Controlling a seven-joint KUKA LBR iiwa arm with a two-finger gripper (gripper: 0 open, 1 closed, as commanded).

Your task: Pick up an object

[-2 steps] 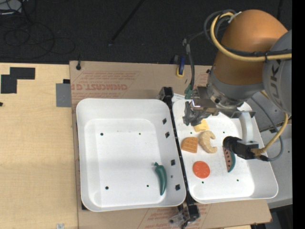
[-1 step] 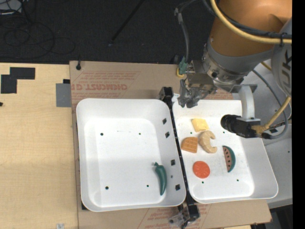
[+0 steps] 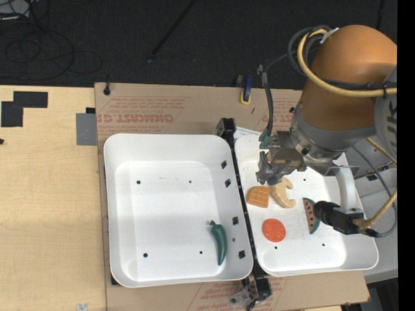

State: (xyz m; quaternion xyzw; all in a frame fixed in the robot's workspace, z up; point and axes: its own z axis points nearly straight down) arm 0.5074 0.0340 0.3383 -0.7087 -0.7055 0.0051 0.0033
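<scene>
Two shallow white bins sit side by side on a sheet of printed cardboard (image 3: 168, 112) laid over the tabletop (image 3: 45, 193). The right bin (image 3: 324, 254) serves as the landmark. Above its upper left part hangs the grey arm (image 3: 343, 118), whose large orange band (image 3: 353, 44) lies over the bin's far edge. The hand (image 3: 271, 173) points down at the end of the arm, just above a waffle-like tan piece (image 3: 258, 197) near the bin's left wall; whether its fingers stand apart or together cannot be told, and no object is seen between them. Immediately right of the tan piece, and touching or nearly touching it, lies a pale, curved, cashew-like piece (image 3: 283, 193). Below these two, toward the bin's near side, rests a flat red disc (image 3: 273, 230), apart from both. Right of the disc lies a watermelon slice (image 3: 311, 215), its green rind turned toward the bin's right; a black fitting on a cable (image 3: 337, 218) touches or overlaps its right side. The left bin (image 3: 123, 238), joined to the right bin's left wall by black clips (image 3: 228, 173), holds a green chilli pepper (image 3: 219, 241) in its near right corner, close to the shared wall. A blue and yellow clamp (image 3: 246, 89) grips the cardboard beyond the right bin's far left corner.
</scene>
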